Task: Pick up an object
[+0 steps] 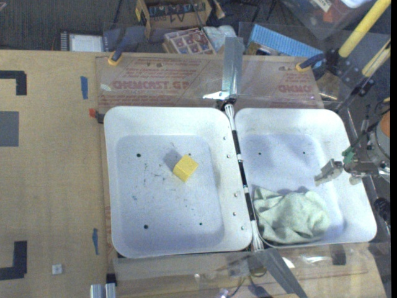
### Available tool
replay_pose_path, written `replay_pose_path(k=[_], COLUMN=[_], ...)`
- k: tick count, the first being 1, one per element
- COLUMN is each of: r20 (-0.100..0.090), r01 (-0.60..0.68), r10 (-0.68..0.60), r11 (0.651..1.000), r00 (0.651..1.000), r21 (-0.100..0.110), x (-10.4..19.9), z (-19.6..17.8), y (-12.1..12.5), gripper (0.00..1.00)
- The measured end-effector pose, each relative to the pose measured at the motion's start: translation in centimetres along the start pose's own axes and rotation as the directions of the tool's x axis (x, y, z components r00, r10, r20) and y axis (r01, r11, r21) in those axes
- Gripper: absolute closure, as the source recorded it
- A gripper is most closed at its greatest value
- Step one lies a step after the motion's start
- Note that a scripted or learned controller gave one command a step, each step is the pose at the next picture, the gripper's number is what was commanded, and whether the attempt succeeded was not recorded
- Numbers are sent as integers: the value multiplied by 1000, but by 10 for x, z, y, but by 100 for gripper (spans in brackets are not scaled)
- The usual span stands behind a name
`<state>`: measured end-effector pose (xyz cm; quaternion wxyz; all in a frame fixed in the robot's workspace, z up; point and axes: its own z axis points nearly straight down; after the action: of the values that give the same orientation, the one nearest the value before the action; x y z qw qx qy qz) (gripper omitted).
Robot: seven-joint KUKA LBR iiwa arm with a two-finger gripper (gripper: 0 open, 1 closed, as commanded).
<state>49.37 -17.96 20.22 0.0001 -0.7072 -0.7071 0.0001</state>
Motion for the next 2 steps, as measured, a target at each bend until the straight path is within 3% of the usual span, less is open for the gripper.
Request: replay_pose_path(k=[1,2], r20=[3,3], r01=[350,350], r10=[-350,-350], r11=[937,937], r00=[937,937], r21=[-6,-6], x=[12,12], z=[114,114], y=[10,10], gripper=[0,0])
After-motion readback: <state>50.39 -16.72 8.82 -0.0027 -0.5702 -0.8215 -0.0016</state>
